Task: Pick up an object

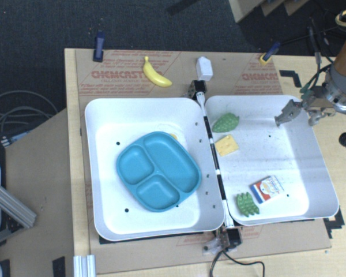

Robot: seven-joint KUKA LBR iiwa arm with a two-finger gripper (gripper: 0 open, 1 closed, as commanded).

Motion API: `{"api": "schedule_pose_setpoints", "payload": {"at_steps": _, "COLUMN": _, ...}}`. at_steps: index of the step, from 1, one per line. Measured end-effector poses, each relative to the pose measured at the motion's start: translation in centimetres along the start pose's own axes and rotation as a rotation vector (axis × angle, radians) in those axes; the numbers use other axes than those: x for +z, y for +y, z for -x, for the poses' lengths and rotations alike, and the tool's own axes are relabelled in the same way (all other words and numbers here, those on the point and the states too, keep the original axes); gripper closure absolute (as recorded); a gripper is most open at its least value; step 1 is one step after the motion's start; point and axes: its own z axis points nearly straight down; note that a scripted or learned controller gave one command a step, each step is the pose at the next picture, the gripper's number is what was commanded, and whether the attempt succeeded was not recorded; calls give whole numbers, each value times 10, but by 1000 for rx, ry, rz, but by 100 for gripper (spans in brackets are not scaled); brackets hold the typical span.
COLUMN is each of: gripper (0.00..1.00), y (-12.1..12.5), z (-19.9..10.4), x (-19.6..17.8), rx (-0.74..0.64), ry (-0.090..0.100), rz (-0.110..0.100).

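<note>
While the robot's grey gripper (300,113) hangs with fingers apart and holding nothing over the right white bin (311,154), it is just starting, and next must go down to the small yellow block (226,145).

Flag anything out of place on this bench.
The yellow banana lies on the cardboard behind the left bin, outside both bins. The blue divided plate sits askew in that bin.

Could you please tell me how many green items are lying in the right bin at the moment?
2: a green leafy piece near the right bin's upper left corner, and a darker green bumpy piece near its lower left, beside the small carton.
</note>
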Motion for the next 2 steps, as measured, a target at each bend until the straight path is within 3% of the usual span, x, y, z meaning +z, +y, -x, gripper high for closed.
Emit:
{"api": "schedule_pose_setpoints", "payload": {"at_steps": 1, "gripper": 0, "y": 21, "z": -76, "x": 61, "rx": -1, "ry": 2, "rz": -2}}
{"api": "schedule_pose_setpoints", "payload": {"at_steps": 2, "gripper": 0, "y": -7, "z": -95, "x": 119, "rx": -1, "ry": 2, "rz": 5}}
